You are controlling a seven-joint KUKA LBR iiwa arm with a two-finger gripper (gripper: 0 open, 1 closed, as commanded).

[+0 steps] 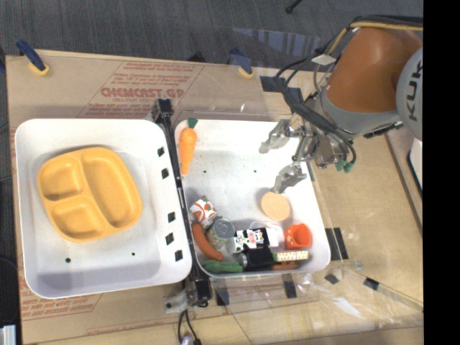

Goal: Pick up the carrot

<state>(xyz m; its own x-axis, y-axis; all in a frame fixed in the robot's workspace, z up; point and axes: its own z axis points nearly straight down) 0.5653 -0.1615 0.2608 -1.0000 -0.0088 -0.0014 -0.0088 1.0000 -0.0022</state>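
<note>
The carrot (187, 145) is orange with a green top. It lies along the left wall of the right bin (237, 149), near its far left corner, top pointing away. My gripper (281, 158) hangs over the right part of the same bin, well to the right of the carrot. Its two fingers (274, 136) are spread apart and open, with nothing between them.
The left bin (36, 264) holds a yellow divided plate (90, 191). Near the right bin's front edge lie a round tan disc (275, 206), an orange cup (298, 236), a hot dog (207, 243), a small can (223, 230) and other toy foods.
</note>
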